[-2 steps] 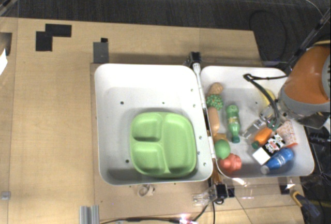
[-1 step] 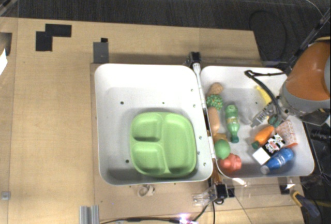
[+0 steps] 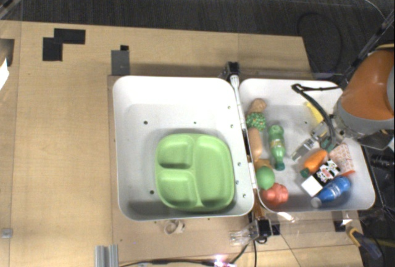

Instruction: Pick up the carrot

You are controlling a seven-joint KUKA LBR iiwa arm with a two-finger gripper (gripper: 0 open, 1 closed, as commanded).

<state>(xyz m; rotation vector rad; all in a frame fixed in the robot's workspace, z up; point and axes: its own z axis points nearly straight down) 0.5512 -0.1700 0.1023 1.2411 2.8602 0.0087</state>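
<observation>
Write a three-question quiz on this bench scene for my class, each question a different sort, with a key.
1. True or false: the green divided plate lies in the right bin.
2. The carrot lies: A) on the plate, B) in the right bin beside the gripper, C) on the bench outside both bins.
3. Fill in: the red tomato sits near the right bin's ____ corner, front-left or back-right.

Key: 1 false; 2 B; 3 front-left.

The grey arm, orange-banded above the wrist, reaches in from the right, its gripper [image 3: 313,147] lowered.
</observation>
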